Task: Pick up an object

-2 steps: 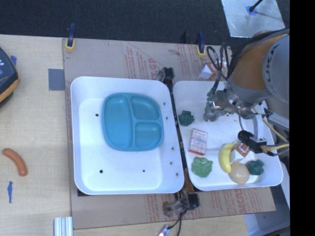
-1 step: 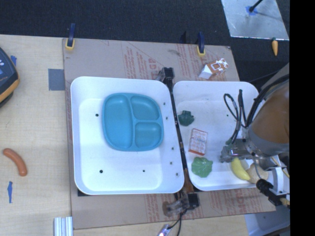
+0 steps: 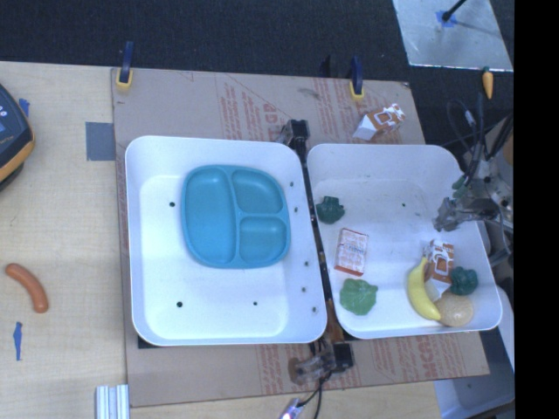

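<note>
My gripper (image 3: 448,215) hangs over the right side of the right bin (image 3: 393,168), just inside its right wall, with nothing seen in it. Below it, in the bin's near right corner, lie a yellow banana (image 3: 422,291), a small red and white carton (image 3: 440,263), a dark green broccoli piece (image 3: 464,279) and a beige round item (image 3: 456,310). A red and white packet (image 3: 351,251) lies mid-bin. A green leafy piece (image 3: 358,296) sits below the packet, and a small dark green item (image 3: 329,209) lies near the left wall.
The left bin (image 3: 157,312) holds a blue divided plate (image 3: 234,216). A small carton (image 3: 380,122) lies on the cardboard behind the right bin. An orange sausage (image 3: 28,286) and a yellow and black device (image 3: 10,142) rest on the bench at far left.
</note>
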`<state>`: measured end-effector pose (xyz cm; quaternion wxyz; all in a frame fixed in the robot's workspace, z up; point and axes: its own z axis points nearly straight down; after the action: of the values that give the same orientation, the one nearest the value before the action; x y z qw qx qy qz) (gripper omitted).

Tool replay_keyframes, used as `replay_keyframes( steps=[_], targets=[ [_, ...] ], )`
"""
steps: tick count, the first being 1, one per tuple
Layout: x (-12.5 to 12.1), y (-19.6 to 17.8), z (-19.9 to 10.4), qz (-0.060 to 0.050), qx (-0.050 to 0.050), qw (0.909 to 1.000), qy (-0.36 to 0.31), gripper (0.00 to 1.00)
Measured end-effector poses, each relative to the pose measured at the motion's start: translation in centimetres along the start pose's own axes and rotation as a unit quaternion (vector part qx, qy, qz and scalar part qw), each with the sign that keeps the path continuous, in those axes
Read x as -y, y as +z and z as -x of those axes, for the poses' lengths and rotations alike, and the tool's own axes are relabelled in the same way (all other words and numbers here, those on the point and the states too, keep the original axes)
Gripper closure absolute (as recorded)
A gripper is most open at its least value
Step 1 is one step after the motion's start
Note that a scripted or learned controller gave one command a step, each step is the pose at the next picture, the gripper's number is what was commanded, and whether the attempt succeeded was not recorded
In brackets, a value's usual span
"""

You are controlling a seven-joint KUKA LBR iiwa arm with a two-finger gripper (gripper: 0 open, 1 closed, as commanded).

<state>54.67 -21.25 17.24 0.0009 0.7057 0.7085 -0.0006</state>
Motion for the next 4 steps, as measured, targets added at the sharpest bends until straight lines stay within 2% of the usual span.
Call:
replay_keyframes(
  steps=[1, 2, 3, 4],
  targets=[
    [-10.6, 8.2, -2.2, -0.002, -0.001, 1.0000, 0.000, 0.00],
    [-11.0, 8.0, -2.9, -0.001, -0.001, 1.0000, 0.000, 0.00],
    [-11.0, 7.5, -5.0, -0.002, -0.001, 1.0000, -0.001, 0.00],
    [-11.0, 2.6, -7.3, 0.000, -0.001, 1.0000, -0.001, 0.00]
  ],
)
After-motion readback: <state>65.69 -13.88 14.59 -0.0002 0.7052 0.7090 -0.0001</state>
